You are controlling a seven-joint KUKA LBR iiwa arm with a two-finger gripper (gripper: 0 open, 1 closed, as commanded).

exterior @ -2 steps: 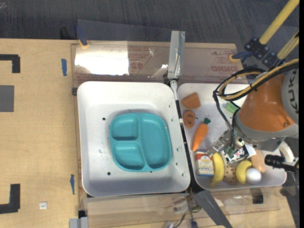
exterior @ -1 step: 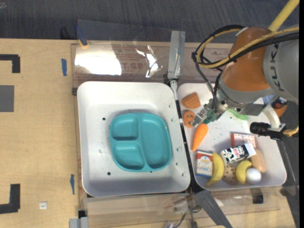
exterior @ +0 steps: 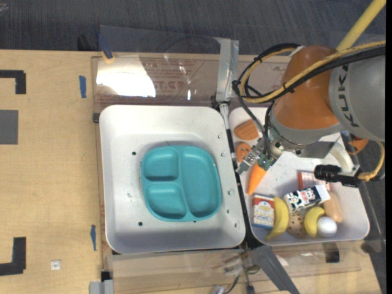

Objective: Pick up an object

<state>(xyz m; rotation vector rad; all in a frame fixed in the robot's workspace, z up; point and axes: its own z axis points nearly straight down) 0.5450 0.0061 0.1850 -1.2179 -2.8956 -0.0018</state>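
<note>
Camera view showed the arm (exterior: 318,97) low over the right bin (exterior: 358,228), its gripper (exterior: 264,158) near the carrot (exterior: 256,177) at the bin's left wall; its state I could not tell. The carrot (toy plastic, by its look) seemed light, stiff and slick, tapered, best pinched across its thick middle. Nearby lay a banana (exterior: 280,218) and a milk carton (exterior: 306,197). A teal tray (exterior: 181,182) sat in the left bin (exterior: 116,133).

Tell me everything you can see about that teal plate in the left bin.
The teal plate is a rounded-square divided dish, smooth and matte like plastic, with three compartments: two smaller ones on its left side and one long one on its right. It lies flat, face up, about in the middle of the left bin, resting on the bin's white floor. Nothing sits in it or touches it otherwise.
</note>
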